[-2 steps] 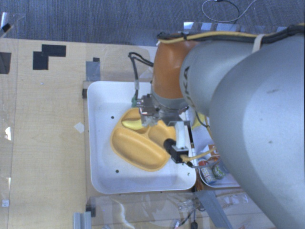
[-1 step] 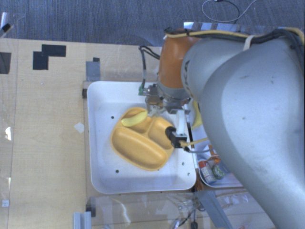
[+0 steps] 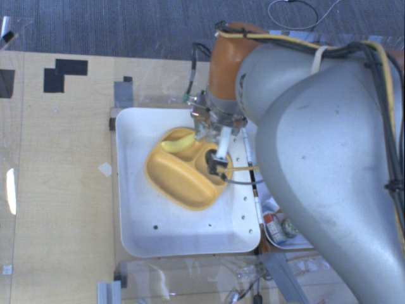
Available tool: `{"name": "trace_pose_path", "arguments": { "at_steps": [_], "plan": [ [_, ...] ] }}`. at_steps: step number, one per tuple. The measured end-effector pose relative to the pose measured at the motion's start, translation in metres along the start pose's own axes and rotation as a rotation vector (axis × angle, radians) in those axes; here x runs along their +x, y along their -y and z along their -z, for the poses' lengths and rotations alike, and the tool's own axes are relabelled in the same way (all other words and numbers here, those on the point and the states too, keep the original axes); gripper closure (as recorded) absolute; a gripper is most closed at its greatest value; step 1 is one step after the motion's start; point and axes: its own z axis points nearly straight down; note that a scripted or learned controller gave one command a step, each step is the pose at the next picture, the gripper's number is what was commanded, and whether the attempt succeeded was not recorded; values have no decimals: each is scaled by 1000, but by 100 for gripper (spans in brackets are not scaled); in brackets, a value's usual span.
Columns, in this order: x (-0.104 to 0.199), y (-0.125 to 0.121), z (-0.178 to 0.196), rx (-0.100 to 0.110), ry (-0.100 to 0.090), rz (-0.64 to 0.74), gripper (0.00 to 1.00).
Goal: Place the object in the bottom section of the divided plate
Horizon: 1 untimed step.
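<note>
Over the left bin, the arm hangs above a divided plate.

Reaching in from the right, the grey arm [image 3: 329,151] covers most of the right bin [image 3: 273,242], where a few small items [image 3: 280,225] lie at its near-left corner. On the bench [image 3: 57,189], the left bin [image 3: 145,227] holds the yellow divided plate [image 3: 183,181], its large section on the near side and two small ones on the far side. The gripper [image 3: 204,132] points down at the plate's far edge; whether the claw is apart or together cannot be told. The pale yellow curved object [image 3: 178,144] lies in the far-left small section, just left of the gripper.
</note>
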Motion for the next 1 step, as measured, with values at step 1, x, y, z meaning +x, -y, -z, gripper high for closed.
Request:
{"name": "trace_pose_path", "arguments": {
  "at_steps": [1],
  "plan": [
    [-7,1,-9,6,11,-6,0]
  ]
}}
